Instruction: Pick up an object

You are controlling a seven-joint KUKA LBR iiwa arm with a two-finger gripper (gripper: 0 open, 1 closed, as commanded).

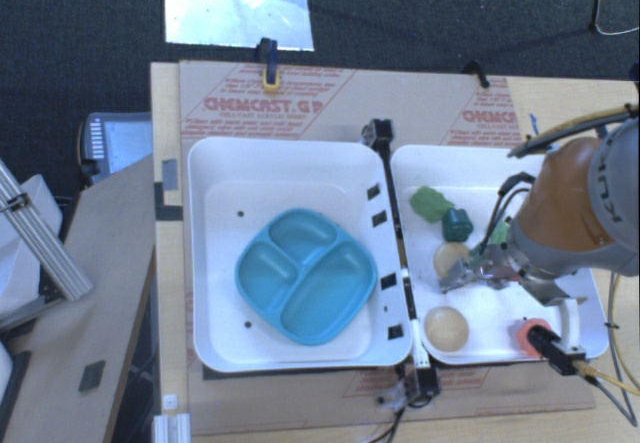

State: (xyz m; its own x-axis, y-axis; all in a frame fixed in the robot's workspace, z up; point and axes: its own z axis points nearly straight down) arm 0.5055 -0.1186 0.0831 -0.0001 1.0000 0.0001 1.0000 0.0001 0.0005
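Observation:
The right bin (590,331) holds several small objects. A light green lump (430,200) lies at its far left, with a dark teal block (457,223) just beside it. A pale beige ball (449,256) sits lower down, and my gripper (457,277) is low over the bin, right at that ball's near edge. A second, round beige piece (446,327) rests near the front wall. An orange-red object (528,333) lies at the front right, partly hidden by the arm's wrist.
The left bin (215,331) carries a blue divided plate (305,274). A black clip-lined divider (390,231) separates the two bins. The grey arm with its orange band (565,201) covers the right bin's right side.

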